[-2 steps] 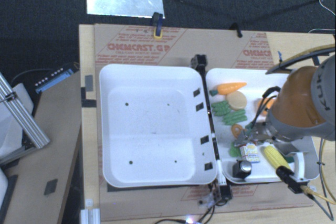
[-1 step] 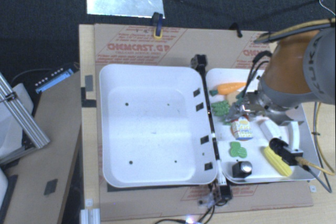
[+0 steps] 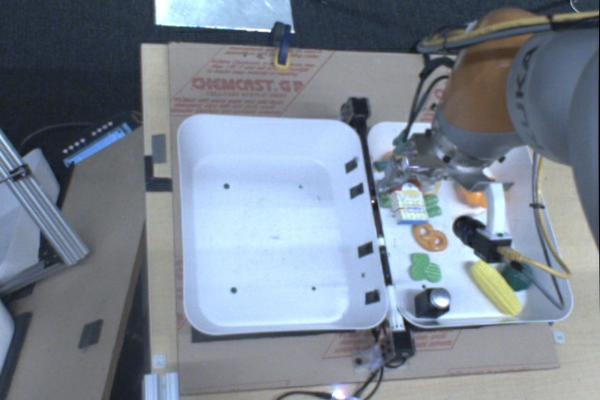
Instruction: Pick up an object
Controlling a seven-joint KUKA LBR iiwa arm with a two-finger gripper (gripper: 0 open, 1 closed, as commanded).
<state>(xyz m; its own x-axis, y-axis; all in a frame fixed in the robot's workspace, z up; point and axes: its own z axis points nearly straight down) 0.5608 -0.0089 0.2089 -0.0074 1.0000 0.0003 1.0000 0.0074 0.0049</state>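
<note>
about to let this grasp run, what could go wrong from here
The end effector sits low over a tight cluster near the right bin's inner wall, so it may catch the small printed packet and green pieces together, or nothing. It is also close to the divider and could bump it.

Dark carpet floor [image 3: 75, 5] surrounds a cardboard-topped bench [image 3: 253, 80].

Even, soft overhead light; slightly blurry, with glare on the white bins [image 3: 202, 138].
</note>
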